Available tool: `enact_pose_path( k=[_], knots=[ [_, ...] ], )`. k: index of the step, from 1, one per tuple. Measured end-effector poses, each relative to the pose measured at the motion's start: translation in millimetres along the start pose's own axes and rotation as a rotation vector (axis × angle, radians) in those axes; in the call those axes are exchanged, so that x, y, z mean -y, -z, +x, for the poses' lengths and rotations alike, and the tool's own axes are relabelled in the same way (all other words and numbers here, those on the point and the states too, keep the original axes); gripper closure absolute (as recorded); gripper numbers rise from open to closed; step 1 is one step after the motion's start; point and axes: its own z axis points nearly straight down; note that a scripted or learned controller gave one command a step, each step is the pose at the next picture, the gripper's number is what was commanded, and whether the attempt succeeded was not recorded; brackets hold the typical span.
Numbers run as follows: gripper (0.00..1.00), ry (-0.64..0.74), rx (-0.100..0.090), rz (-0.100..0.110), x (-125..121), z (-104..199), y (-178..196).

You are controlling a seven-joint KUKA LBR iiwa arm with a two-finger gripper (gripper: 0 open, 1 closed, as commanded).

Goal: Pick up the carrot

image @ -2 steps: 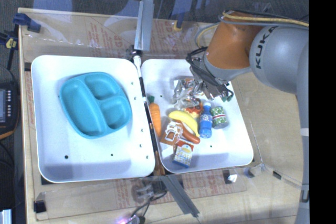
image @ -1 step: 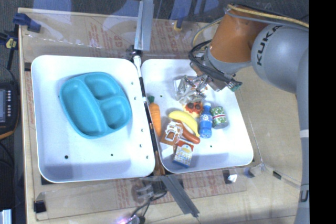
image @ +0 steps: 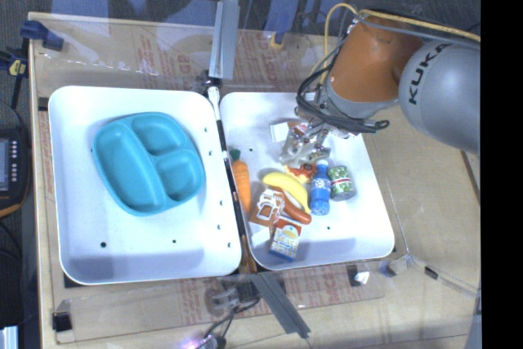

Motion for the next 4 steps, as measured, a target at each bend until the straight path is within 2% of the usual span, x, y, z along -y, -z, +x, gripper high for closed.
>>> enact_pose_path(
  k=[1, 2, 3, 4],
  knots=[
    [0.0, 0.0, 0.0, -0.001, 0.1, 0.6, 0.0],
    [0.0, 0.014, -0.001, -0.007, -80.2, 22.9, -2.0],
    [0.0, 0.107, 0.001, -0.004, -30.0, 12.3, -1.5],
    [1.0, 0.109, 0.002, -0.004, -29.7, 11.6, 8.9]
  ],
)
